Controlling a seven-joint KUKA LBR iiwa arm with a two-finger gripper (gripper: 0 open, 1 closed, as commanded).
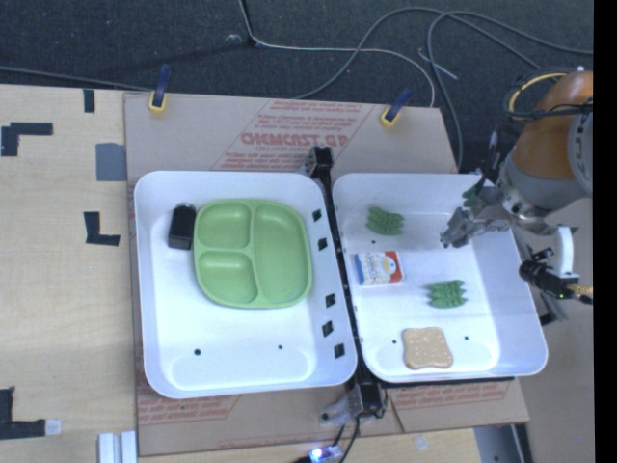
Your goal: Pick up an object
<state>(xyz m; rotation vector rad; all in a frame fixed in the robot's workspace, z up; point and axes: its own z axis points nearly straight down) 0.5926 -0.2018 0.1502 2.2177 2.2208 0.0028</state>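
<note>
Milk carton [378,267] mid right bin [501,287], claw [461,231] near far-right rim, grip state unclear

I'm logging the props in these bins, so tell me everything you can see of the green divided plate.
The light green, rounded-square divided plate looks like matte plastic. Raised ridges split it into three compartments: one at the upper left, one at the lower left and a long one down the right side. All three look bare. It lies flat, right side up, in the upper middle of the shallow white left bin. A small black block sits against its upper left edge; whether they touch is unclear.
</note>
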